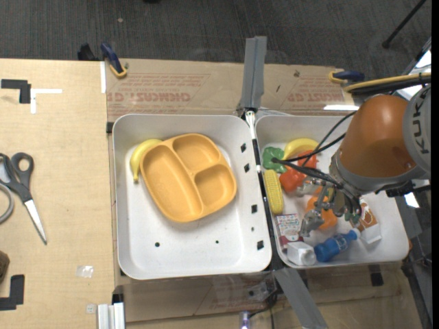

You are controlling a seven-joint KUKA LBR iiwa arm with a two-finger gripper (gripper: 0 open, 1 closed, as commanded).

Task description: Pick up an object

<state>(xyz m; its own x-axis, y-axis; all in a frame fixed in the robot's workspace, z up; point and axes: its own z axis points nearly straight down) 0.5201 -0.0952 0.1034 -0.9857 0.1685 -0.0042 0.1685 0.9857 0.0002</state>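
- The grey arm with its orange band (376,142) reaches in from 3 o'clock and hangs over the right shallow white bin (394,252).
- The claw (328,214) sits low over that bin's middle, among the clutter; whether it is released or clenched cannot be told, and nothing can be made out between its tips.
- A small orange toy piece (324,218) lies right at the claw, touching or just under it; which, cannot be told.
- A blue plastic bottle (336,245) lies on its side just beside the claw at 5 o'clock, with a white cap-like piece (299,253) at 7 o'clock.
- A printed card (288,225) lies at 8 o'clock of the claw.
- A yellow corn cob toy (274,190) lies at 10 o'clock along the bin's left wall.
- A green toy (273,157) and a yellow banana-shaped toy (300,147) lie at 11 o'clock, near the far wall.
- The left white bin (137,238) holds a yellow three-compartment plastic plate (186,177), well apart from the claw at 9 o'clock.
- A pair of grey-handled scissors (26,192) lies on the wooden surface (51,136) at the far 9 o'clock.
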